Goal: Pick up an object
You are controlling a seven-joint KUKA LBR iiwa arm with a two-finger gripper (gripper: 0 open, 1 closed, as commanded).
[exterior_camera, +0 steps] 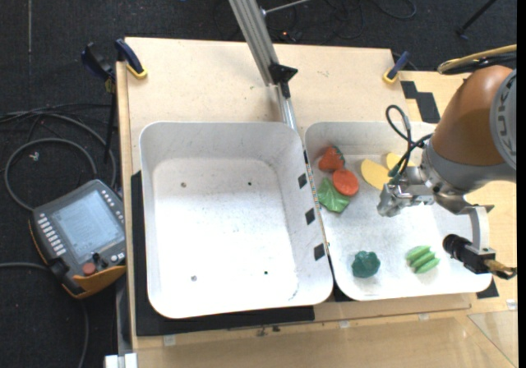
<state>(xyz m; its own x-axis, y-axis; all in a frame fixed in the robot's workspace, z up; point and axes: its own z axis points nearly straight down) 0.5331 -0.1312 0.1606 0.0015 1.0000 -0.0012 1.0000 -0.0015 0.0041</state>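
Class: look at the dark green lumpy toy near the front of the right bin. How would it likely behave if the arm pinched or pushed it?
The dark green toy looks bumpy and rounded, so it may wobble or roll a little when pushed. Its uneven surface could let it slip from a pinch. It looks small and probably light, lying apart from the light green piece, so a nudge should move it freely.

Open floor between scattered toys

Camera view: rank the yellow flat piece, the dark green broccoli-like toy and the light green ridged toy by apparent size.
1. Yellow flat piece, though the gripper partly hides it.
2. Dark green broccoli-like toy and light green ridged toy look alike; not ranked.
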